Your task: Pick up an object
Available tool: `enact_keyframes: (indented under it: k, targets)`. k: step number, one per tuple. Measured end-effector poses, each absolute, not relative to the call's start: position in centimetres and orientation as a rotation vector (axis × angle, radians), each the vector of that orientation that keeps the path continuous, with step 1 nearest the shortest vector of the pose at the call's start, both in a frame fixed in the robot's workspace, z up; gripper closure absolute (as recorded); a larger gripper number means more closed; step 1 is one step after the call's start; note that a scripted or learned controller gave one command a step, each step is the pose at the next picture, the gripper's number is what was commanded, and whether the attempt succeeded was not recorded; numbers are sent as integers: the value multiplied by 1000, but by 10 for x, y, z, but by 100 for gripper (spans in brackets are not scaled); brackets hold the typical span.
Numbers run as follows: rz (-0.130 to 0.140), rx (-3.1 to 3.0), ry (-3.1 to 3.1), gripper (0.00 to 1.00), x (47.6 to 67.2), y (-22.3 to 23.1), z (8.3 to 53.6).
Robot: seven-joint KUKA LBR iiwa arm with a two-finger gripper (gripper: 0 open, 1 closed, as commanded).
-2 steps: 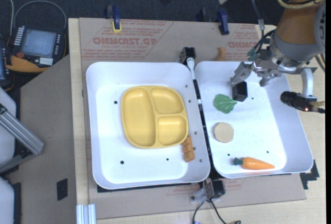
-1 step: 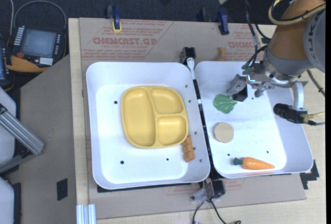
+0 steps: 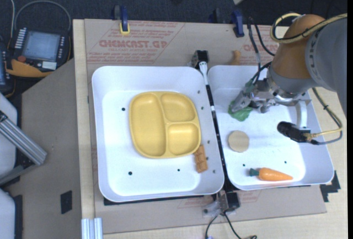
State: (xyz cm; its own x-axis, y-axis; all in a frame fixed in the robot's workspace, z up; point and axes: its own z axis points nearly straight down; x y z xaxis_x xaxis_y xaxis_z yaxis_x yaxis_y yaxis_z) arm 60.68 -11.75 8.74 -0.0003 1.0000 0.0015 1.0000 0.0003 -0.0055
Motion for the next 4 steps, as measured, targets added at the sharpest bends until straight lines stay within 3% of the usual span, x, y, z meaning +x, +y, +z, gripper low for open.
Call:
enact_keyframes:
  k: [1, 2, 4]
  targets:
    - [0, -2221, -2218, 0, 607, -117, 86]
    - [-5, -2223, -2222, 100, 609, -117, 98]
    - [-6, -2227, -2227, 100, 616, -125, 224]
